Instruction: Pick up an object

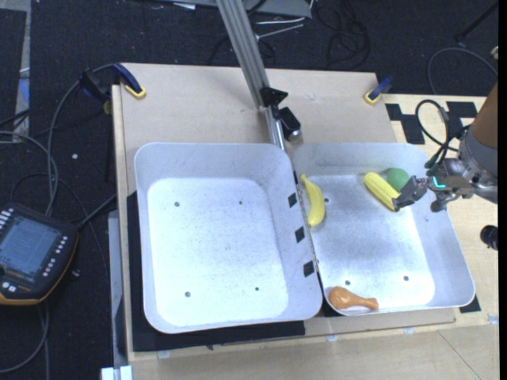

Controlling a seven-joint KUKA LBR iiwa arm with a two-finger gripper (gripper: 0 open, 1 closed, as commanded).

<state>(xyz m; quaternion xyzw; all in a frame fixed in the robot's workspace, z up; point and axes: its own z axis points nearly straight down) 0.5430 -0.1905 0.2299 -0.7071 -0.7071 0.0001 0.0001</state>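
i've got the gripper (422,196) at the right bin's (444,291) far edge, fingers spread, nothing between them. corn (380,190) lies just beside it, against the green object (395,178), so i'd guess that's the target.

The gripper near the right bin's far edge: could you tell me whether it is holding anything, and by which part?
Nothing. The gripper is open beside the corn and green object.

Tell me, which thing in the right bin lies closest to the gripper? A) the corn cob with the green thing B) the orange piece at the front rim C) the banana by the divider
A: the gripper sits right beside the corn cob and green thing, while the banana and orange piece lie farther off.
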